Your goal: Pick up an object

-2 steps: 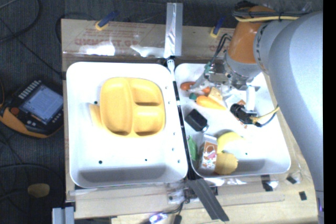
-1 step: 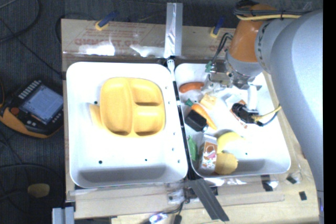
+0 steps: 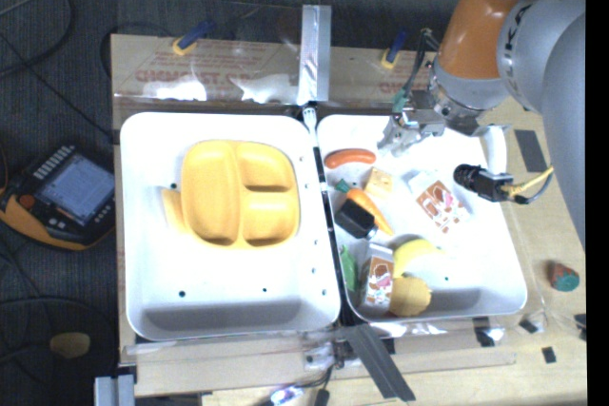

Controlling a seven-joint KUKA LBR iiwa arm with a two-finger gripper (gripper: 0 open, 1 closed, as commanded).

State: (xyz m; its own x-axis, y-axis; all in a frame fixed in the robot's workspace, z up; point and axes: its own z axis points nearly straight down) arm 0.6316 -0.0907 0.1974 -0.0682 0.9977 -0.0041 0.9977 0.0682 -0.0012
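Banana point(image 3: 416, 254) at right bin point(image 3: 495, 285) front, amid clutter | pincer point(image 3: 407, 130) above bin's back edge, open or closed: cannot tell | descend straight onto one isolated item, avoid bin wall

One fixed camera looks down at a slant from above on both white bins point(image 3: 228, 299) side by side.
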